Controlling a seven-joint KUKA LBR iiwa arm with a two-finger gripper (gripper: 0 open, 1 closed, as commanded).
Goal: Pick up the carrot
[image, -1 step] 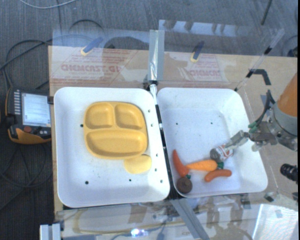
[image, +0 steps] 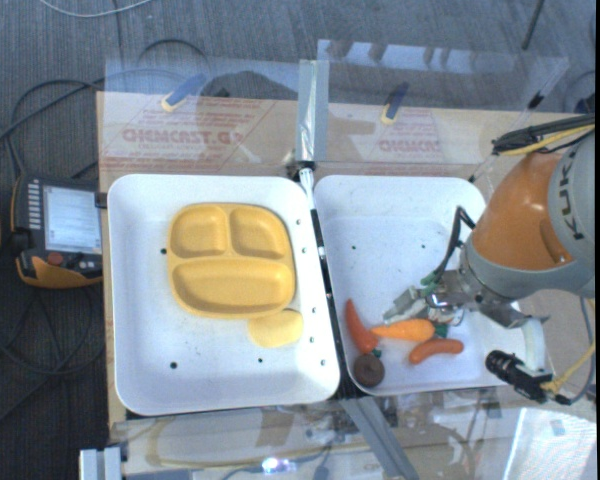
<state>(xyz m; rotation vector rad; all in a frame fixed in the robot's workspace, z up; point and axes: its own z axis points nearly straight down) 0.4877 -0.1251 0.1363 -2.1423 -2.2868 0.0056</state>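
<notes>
We see the gripper [image: 432, 303] low in the right bin [image: 400, 208], and the carrot [image: 404, 330] lies just below it in the view, toward the bin's near wall, close under the fingertips and maybe touching; contact is hard to read at this size. Whether the pincer is spread or pressed together we cannot tell, the metal parts blur into the wrist, and nothing shows as pinched.

Only one arm here, so no choice of hand. The carrot's long axis runs roughly left-right across the view, slightly tilted. Its green stem end points left, away from the arm; the other end points right, under the wrist. From the pincer the carrot's middle sits down and a little left.

Crowding around it: a red-orange sausage [image: 436, 349] just beyond the carrot, farther from the pincer, near parallel to it and close or touching at the right end. A red pepper-like piece [image: 357, 327] lies left of the pincer, off the carrot's stem end, running steeply. A dark brown round thing [image: 368, 369] sits lower left, well past the stem.

We judge the coming move needs a short drop with the closing line across the carrot's long axis, avoiding the sausage beside it
</notes>
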